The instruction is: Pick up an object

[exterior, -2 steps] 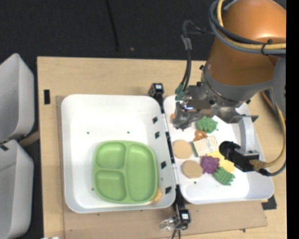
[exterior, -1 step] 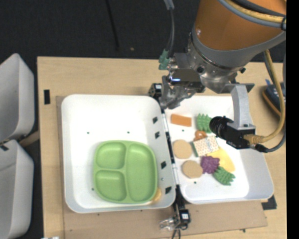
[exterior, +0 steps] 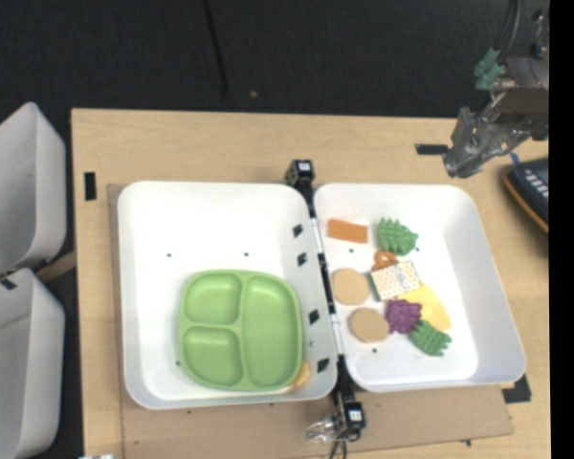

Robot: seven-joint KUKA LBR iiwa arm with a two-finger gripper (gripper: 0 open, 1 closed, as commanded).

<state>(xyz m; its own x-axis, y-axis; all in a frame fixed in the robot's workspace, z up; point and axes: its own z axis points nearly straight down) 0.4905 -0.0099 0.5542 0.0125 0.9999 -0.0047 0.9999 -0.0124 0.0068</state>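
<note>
Hovering above bench point(exterior: 268, 142) past right bin's point(exterior: 459, 352) far corner, gripper point(exterior: 464, 161) is holding nothing; finger gap can't tell.

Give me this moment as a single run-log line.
hand: above bench, past right bin's far corner | holding: nothing seen | right bin: toy food pile untouched | left bin: green tray

A pale wooden bench point(exterior: 268, 146) stands on dark floor point(exterior: 220, 36), with white cushioned furniture point(exterior: 14, 218) at left.
</note>
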